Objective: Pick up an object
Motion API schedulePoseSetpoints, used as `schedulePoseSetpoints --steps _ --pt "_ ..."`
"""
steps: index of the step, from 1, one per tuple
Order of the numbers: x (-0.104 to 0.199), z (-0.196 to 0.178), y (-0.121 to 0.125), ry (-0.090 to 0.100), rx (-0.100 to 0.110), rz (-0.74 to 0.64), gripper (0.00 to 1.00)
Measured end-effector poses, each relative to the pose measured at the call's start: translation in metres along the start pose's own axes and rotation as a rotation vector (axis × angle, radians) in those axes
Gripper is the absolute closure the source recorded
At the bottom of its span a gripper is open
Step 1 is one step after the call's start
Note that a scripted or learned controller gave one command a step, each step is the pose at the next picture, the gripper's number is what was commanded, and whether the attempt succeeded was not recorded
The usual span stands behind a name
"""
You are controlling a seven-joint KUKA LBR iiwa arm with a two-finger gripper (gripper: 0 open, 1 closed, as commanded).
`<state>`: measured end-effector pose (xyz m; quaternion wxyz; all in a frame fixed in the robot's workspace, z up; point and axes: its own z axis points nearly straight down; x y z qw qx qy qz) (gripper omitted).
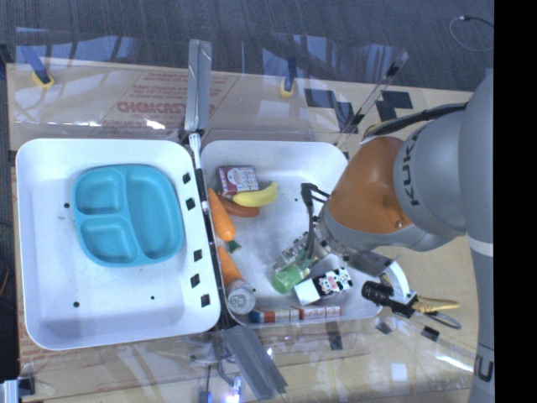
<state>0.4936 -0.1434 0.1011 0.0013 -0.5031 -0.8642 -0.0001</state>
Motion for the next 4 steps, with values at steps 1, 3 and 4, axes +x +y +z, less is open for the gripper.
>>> schedulePoseSetpoints --steps 1,3,4 --pt "0.019 -0.134 0.058 -0.002 -0.001 0.17 1.0" --pt "-0.033 0.01 0.066 -0.002 0.0 0.235 0.0" --pt "-0.051 0.009 0.108 -0.001 0.0 0.269 0.0"
